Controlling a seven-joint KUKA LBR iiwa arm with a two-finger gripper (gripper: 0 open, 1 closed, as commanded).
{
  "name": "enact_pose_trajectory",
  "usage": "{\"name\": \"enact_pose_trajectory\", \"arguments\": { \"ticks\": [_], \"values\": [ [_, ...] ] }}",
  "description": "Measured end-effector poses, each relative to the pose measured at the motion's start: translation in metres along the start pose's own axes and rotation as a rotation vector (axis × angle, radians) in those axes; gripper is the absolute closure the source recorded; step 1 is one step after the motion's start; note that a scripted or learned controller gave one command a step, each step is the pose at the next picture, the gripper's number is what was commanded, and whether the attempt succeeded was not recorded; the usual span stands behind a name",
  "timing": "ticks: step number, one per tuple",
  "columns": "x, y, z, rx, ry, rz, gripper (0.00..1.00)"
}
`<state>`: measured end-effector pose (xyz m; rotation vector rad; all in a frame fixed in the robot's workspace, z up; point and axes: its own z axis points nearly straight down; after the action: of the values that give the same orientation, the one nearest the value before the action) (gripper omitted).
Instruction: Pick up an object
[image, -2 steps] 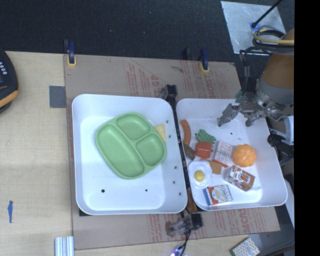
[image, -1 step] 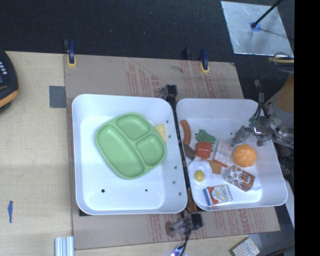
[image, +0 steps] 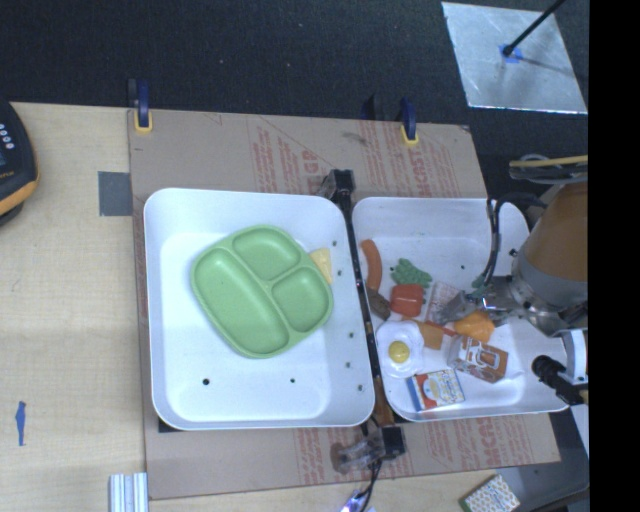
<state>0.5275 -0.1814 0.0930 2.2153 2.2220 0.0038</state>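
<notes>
Landmark: the fried egg (image: 400, 350) is lying in the right bin (image: 440, 215), near that bin's left wall.
Left of the egg: the left bin (image: 250, 405) is holding a green divided plate (image: 262, 290); a yellow piece (image: 320, 263) is peeking out at the plate's right rim.
Above the egg: a sausage (image: 372, 262) is lying lengthwise, a red tomato-like piece (image: 407, 299) is sitting just above the egg, and a green leafy piece (image: 410, 272) is lying above that.
Below the egg: a small carton (image: 437, 390) with a red and blue print is lying flat; its writing is too small to read.
Right of the egg: an orange piece (image: 475, 325) and a brown packet (image: 478, 360) with a white label are lying close together; the label is illegible.
Gripper (image: 470, 305): it is reaching in right of the egg, hanging over the clutter just above the orange piece.
Fingers: their spread cannot be told.
Arm (image: 555, 250): it is covering the right bin's right side.
</notes>
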Motion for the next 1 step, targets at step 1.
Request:
{"name": "enact_pose_trajectory", "arguments": {
  "ticks": [1],
  "values": [
    [-0.0022,0.0018,-0.0133,0.0,-0.001,-0.003,1.0]
  ]
}}
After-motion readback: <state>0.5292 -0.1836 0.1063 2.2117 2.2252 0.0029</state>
